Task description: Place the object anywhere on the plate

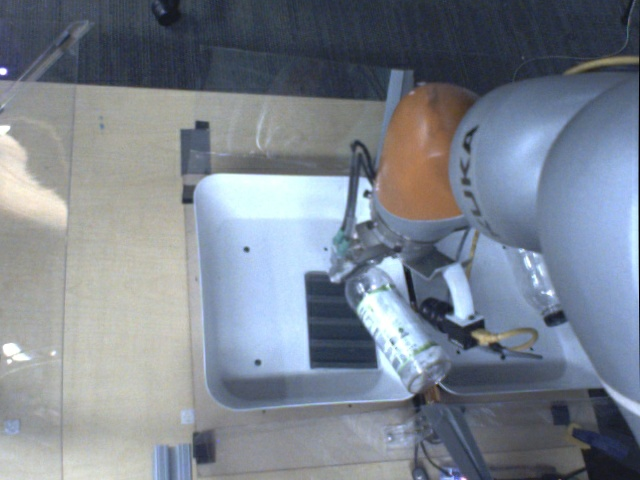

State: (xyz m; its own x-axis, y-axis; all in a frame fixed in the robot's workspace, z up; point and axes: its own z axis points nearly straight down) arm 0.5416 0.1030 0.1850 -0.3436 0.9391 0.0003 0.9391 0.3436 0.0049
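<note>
A clear plastic bottle [397, 336] with a green-printed label hangs slanted, its upper end caught in my gripper [352, 260], which is shut on it. Its lower end reaches over the rim between the two bins. The plate [332, 320] is a dark ribbed rectangle lying flat on the floor of the left bin [240, 298]. The bottle sits just right of the plate and overlaps its right edge. The orange wrist band and grey arm hide most of the gripper from above.
A second clear bottle [535, 283] lies in the right bin [500, 368], partly under the arm. A yellow-and-black cable [480, 336] runs off the wrist there. A clear sheet covers the bench at the left.
</note>
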